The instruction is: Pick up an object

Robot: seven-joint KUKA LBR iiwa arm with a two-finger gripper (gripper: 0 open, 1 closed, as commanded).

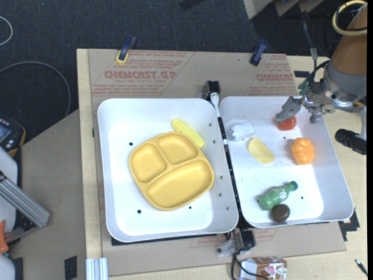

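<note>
the gripper [302, 111] hangs over the far right corner of the right bin [335, 206], its two fingers spread apart, one reaching left over a small red object [286, 123] and the other pointing down on the right. the red object lies just below the left fingertip, not between the two fingers, so nothing is held. the step in hand looks like the approach to a grasp, with the pick itself not yet made.

the next move, as i judge it, calls for shifting the gripper a little left so the red object sits between the fingers, then lowering and closing on it. the object is small and close to the bin's far wall, so there is little room for the far finger, and a poorly centred close could push it aside.

other things in the right bin: an orange pumpkin-like piece [302, 150] just near of the gripper, a pale yellow piece [261, 151] toward the middle, a crumpled clear or white scrap [238, 130] by the left wall, a green bottle [275, 195] and a brown ball [280, 213] touching it at the near side. the orange piece is the closest neighbour and might be brushed. the left bin [113, 214] holds a yellow divided tray [170, 170] with a corn cob [187, 132] at its far edge, well apart from the arm.
</note>
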